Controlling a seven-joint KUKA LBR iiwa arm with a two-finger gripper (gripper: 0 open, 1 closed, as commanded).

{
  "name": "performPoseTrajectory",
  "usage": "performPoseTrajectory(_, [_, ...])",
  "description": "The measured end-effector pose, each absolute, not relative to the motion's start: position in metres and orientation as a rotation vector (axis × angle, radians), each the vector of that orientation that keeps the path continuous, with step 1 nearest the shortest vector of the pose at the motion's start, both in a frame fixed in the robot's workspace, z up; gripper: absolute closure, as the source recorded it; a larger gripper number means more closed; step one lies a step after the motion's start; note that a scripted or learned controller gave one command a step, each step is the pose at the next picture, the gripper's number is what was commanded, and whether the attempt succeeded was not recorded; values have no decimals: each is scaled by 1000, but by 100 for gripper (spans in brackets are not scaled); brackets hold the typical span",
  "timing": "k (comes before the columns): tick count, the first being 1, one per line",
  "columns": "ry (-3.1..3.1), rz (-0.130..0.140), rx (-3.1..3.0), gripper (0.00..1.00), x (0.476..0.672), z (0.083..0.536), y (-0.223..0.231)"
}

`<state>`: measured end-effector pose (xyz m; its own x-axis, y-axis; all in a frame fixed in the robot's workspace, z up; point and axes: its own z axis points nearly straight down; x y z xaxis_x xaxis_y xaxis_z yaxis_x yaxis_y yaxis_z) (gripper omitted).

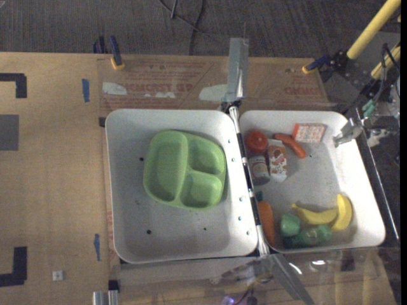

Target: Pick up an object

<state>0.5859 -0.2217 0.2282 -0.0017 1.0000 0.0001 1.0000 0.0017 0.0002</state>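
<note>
When scanned from the left across the worktop (51, 170): left bin (121, 234) with a green divided plate (186, 169) lying flat near its middle, well apart from the hand, so a poor candidate. Right bin (331, 176) next, holding all the small stuff. Along its left wall an orange carrot (266, 220), long axis running near-to-far. Above that a red-capped bottle (257, 151), with a small white packet (278, 161) just beside it, possibly touching, can't confirm. Then a red-orange sausage-like piece (290, 144) lying on a diagonal, and an orange-and-white box (309, 132) flat against the far wall. Along the near wall some green pieces (305, 230), too blurred to name, plus two bananas, one (321, 215) lying left-right and one (344, 211) curving upright in view, touching or nearly so. Farthest right, hand (348, 134) at the far right corner of the right bin, holding nothing visible; wide or narrow, cannot tell. Key relation: box lies nearest, just left of the hand along the same far wall; sausage piece next along. Bananas sit toward the near wall, a longer reach. Judged best pick: the box or the sausage piece, crossing its diagonal long axis.
</note>
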Motion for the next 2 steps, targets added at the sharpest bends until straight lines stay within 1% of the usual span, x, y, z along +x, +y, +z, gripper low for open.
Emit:
performPoseTrajectory(1, [2228, 2, 2212, 0, 579, 126, -143])
performPoseTrajectory(2, [2176, 0, 2264, 0, 637, 96, -140])
